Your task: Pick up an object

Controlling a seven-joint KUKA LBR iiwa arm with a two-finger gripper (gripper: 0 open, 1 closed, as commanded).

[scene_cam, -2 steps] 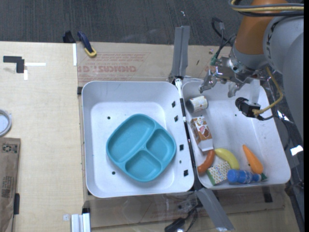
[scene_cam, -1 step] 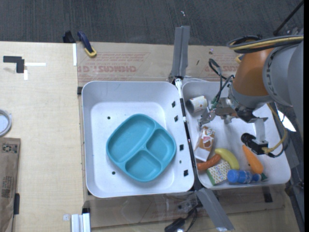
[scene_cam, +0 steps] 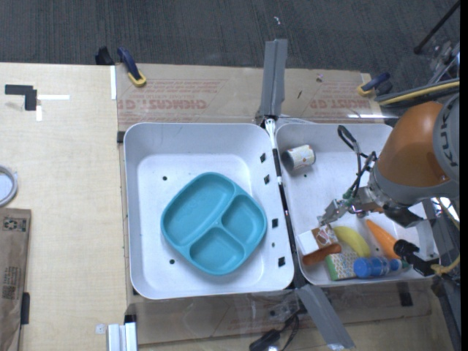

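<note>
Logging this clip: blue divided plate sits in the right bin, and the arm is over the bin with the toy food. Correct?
Not quite. The camera view shows the plate in the left bin, not the right. The arm is indeed over the right bin with the toy food.

Left bin (scene_cam: 135, 196): white and shallow, with a blue plate (scene_cam: 213, 223) in it.
Blue plate: three sections, lying tilted in the middle of the bin.
Clamps (scene_cam: 131, 67): blue and yellow, one at each far corner of the cardboard sheet (scene_cam: 197, 93).
Tape roll (scene_cam: 6, 186): at the left edge of the bench.
Brown paper bag (scene_cam: 13, 265): just below the tape roll.
</note>
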